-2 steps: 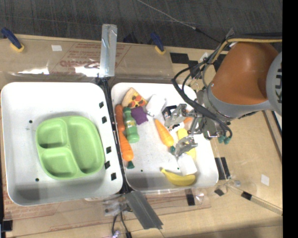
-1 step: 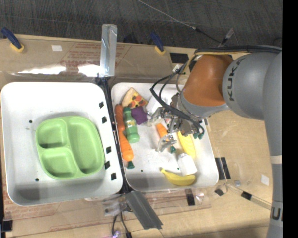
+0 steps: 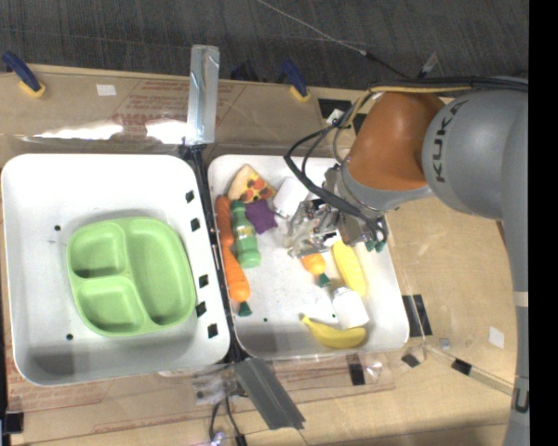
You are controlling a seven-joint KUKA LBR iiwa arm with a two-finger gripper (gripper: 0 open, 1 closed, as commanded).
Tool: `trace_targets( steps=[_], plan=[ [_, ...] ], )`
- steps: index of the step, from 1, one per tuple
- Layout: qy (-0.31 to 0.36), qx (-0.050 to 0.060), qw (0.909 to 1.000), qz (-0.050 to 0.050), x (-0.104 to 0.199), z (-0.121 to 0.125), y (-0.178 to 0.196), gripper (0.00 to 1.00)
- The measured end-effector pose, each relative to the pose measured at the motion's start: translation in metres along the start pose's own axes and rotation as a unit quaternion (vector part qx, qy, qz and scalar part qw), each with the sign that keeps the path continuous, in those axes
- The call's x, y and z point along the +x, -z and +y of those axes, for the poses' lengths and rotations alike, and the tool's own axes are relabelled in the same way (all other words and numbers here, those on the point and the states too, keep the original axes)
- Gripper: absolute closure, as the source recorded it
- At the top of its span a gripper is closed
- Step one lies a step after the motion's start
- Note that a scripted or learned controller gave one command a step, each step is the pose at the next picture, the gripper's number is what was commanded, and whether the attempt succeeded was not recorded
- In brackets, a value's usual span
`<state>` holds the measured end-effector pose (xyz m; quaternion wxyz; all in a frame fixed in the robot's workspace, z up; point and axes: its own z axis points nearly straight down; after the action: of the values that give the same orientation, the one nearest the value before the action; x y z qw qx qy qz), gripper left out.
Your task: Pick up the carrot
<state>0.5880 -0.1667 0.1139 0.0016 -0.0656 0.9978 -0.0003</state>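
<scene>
Metal two-finger gripper (image 3: 309,232) hovering inside right shallow white bin (image 3: 388,260), jaws' state impossible to tell, long orange carrot (image 3: 234,269) lying along left wall, well apart.

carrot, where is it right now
The carrot lies in the right bin, along its left wall, just left of the green bottle and well left of the claw.
</scene>
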Motion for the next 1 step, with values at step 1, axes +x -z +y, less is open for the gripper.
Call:
trace_targets(
  steps=[1],
  plan=[
    [0.136,-0.002,0.9907,0.003,0.0874,-0.0047,-0.0225,1.0]
  ],
)
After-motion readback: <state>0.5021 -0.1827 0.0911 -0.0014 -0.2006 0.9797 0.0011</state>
